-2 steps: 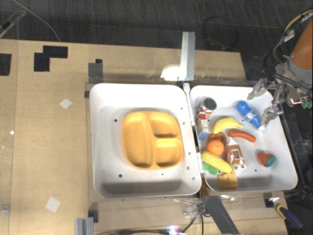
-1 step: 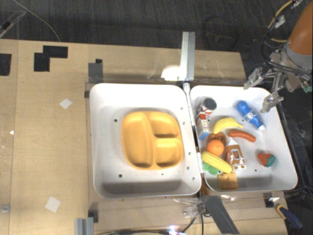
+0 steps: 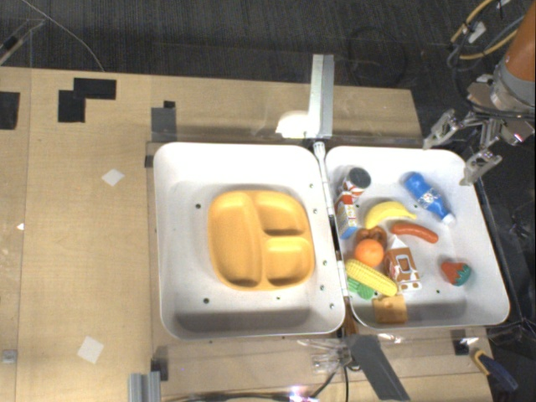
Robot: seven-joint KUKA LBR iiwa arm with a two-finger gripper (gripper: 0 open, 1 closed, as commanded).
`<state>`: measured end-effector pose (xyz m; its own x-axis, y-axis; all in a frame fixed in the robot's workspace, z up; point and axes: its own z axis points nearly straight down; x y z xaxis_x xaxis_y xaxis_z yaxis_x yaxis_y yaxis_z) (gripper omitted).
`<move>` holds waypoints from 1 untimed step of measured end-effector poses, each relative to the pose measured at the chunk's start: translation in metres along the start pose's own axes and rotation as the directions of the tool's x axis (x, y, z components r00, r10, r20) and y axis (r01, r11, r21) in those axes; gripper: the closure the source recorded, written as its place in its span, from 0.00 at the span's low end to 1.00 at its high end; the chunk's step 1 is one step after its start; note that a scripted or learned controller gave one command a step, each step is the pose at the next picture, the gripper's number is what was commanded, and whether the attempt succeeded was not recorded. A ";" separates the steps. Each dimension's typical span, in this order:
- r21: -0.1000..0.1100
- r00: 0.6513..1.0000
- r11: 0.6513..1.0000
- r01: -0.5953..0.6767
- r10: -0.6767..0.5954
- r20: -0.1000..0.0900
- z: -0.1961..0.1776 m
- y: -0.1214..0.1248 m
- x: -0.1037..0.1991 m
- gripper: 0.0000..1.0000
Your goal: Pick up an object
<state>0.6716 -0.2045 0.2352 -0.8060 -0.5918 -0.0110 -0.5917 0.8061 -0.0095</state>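
My gripper (image 3: 463, 145) hangs at the far right, above the back right corner of the right bin (image 3: 486, 266). Its two fingers are spread apart with nothing between them. In that bin lie a blue bottle (image 3: 426, 195), a banana (image 3: 389, 213), a red sausage (image 3: 415, 232), an orange (image 3: 368, 251), a corn cob (image 3: 371, 276), a small can (image 3: 353, 189), a strawberry (image 3: 456, 271), a brown-and-white box (image 3: 403, 268) and a tan block (image 3: 389, 309). All of them lie below and to the left of the gripper.
The left bin (image 3: 180, 224) holds a yellow divided tray (image 3: 258, 237). A metal post (image 3: 322, 90) stands behind the wall between the bins. Yellow and black cables (image 3: 486, 23) hang at the top right beside the arm.
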 end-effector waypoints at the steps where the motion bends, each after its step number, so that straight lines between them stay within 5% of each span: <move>1: -0.004 0.980 0.980 -0.201 0.201 -0.004 0.080 0.002 0.001 0.00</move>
<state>0.6708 -0.2040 0.1552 -0.9086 -0.4176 -0.0083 -0.4176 0.9086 -0.0028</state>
